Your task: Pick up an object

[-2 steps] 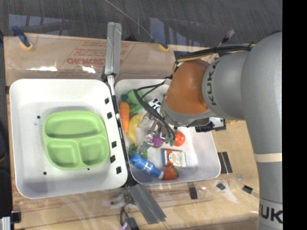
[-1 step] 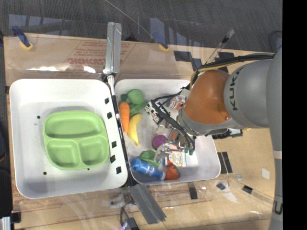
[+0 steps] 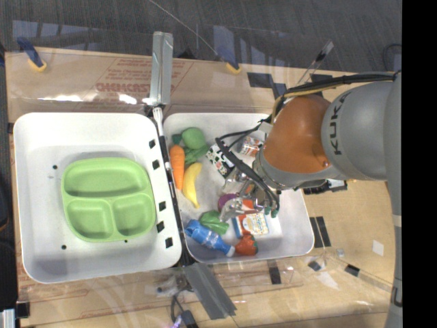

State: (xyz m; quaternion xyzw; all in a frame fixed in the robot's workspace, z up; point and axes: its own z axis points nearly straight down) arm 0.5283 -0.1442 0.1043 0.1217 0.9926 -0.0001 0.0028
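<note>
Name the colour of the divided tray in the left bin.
Light green; the tray shows clearly in the camera view.

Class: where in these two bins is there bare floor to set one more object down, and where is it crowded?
Free: the left bin floor around the green tray. Crowded: the right bin, with carrot, banana, blue bottle and the gripper.

Camera: 1 fixed view, mounted above the surface (image 3: 205,80), looked down at a slant. Framing took in both white bins, the left bin (image 3: 34,183) and the right bin (image 3: 297,231), side by side at moderate distance. The arm (image 3: 362,132) entered from the frame's right.
</note>
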